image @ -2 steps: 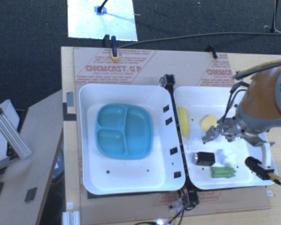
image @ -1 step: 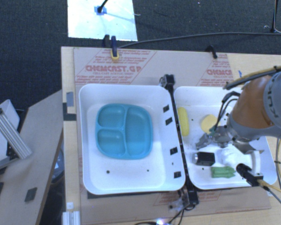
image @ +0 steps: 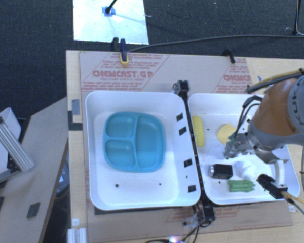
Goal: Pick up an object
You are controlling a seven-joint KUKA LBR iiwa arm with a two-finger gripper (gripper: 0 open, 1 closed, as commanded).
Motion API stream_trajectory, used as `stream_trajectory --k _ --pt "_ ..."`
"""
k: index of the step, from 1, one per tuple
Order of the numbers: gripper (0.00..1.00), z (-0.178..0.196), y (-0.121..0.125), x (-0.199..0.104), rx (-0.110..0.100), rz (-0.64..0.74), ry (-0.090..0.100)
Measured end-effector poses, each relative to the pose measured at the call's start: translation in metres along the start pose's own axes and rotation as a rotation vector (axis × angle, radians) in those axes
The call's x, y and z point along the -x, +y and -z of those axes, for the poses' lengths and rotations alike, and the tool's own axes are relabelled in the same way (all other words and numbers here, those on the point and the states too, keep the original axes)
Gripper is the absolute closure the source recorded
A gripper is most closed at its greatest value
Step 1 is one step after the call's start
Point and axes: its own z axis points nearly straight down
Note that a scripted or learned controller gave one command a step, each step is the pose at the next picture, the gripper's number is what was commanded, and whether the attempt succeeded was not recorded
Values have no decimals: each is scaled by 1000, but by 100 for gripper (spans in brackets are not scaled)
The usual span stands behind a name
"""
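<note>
"CHEMCAST GP" in red repeats across the brown sheet (image: 142,70) under the bins; smaller print illegible.

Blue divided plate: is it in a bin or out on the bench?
In: the blue divided plate lies flat inside the left bin.

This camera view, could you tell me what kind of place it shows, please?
Most likely a robotics lab's grasping bench: two shallow white bins clamped side by side on a board, a grey arm reaching over small test objects, and a blue divided plate as a prop.

Glossy plastic blue plate (image: 135,141)
</note>
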Motion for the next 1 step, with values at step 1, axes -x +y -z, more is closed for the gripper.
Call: stream_trajectory --k 1 --pt "100 55 -8 -1 4 2 -1"
